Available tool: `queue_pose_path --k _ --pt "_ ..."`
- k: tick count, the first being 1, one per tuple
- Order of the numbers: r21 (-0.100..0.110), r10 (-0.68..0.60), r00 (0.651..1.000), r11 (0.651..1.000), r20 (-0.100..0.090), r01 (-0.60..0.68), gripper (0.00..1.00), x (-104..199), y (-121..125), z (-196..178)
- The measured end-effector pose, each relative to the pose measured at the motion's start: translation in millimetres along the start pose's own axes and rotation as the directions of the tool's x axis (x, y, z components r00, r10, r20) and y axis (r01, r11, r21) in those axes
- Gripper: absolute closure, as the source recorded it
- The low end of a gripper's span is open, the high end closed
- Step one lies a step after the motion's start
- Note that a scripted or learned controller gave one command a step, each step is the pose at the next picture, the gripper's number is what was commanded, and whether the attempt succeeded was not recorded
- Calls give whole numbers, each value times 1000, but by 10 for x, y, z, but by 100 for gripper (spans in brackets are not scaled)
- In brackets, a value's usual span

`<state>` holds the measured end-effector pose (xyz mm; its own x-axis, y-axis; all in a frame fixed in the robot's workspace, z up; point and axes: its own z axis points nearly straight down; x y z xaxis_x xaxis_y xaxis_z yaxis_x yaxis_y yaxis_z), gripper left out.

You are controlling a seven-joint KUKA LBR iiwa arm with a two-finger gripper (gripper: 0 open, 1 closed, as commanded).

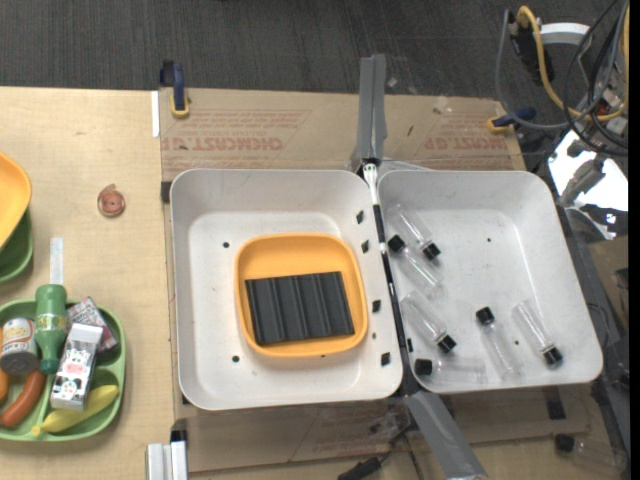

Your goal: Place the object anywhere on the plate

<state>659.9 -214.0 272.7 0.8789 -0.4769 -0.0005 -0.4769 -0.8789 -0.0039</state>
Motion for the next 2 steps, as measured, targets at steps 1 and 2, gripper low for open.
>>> queue_pose_path --k 1,2 --pt "1 -296 955 955 0 296 0 25 47 44" --pt "1 -296 955 955 0 296 0 24 42 175"
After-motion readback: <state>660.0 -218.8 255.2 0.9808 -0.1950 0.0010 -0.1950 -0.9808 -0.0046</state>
